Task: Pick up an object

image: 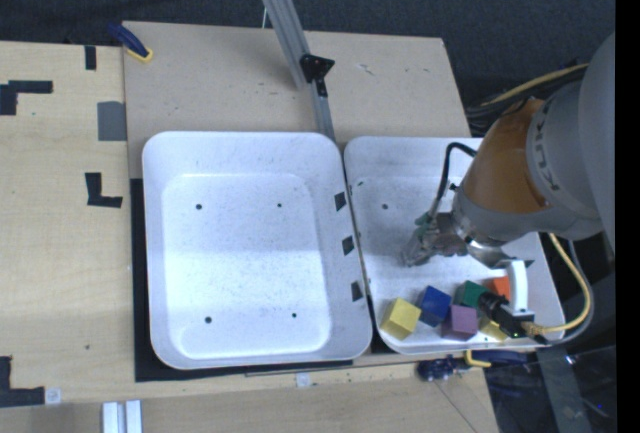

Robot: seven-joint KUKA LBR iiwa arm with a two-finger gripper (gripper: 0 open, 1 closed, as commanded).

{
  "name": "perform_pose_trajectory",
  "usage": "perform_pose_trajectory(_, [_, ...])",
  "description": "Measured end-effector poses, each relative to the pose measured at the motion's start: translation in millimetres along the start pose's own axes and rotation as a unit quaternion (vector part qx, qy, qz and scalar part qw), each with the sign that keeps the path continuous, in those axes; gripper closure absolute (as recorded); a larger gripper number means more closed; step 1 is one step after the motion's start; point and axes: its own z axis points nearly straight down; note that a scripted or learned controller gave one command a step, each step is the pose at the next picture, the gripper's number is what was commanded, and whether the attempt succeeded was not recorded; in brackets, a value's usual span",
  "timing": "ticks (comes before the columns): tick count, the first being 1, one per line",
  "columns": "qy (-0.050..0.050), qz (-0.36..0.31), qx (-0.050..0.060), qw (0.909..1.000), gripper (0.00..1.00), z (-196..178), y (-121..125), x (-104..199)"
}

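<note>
Reaching from right — gripper (424,243) low over right bin (395,176), jaw state unclear.

The wooden bench (230,71) carries 2 shallow white bins side by side, the left bin (245,246) and the right bin (400,171), their rims touching. A black mat (140,321) shows under the left bin's edge. Near the far left corner lies a small blue-and-yellow thing (131,41), possibly a clip.

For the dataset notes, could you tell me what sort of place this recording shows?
Probably a robotics lab bench set up for grasping trials: two white bins side by side, small coloured blocks in the right one, and a grey arm's gripper reaching in.
</note>
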Motion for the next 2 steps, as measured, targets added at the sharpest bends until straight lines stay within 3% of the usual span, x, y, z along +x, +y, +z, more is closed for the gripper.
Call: perform_pose_trajectory(2, [-0.001,0.0,-0.004,1.0,1.0,-94.5,3.1,-1.2])
